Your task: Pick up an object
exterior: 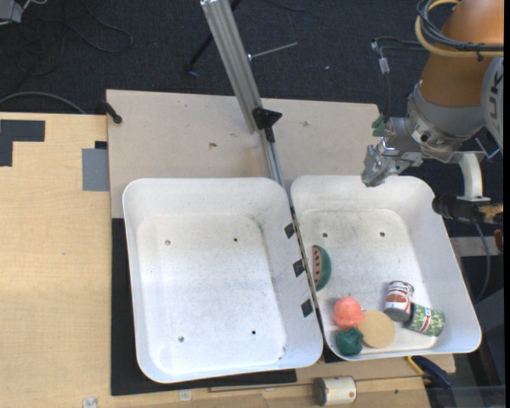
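The KUKA arm (459,66) has a rounded orange band above a grey wrist section, with dark cables looped around its top. Below the wrist sits a silvery metal pincer (376,173) of small blocky parts. A white curved piece and a black cylinder project beside the wrist.

The arm's gripper (376,173) hangs over the far rim of the right bin (446,236). Near that bin's front lie a watermelon slice (320,267) against the left wall, a pink ball (348,311), green lump (350,341), tan disc (377,329), red can (398,298) and green can (426,320). The left bin (144,228) sits alongside.
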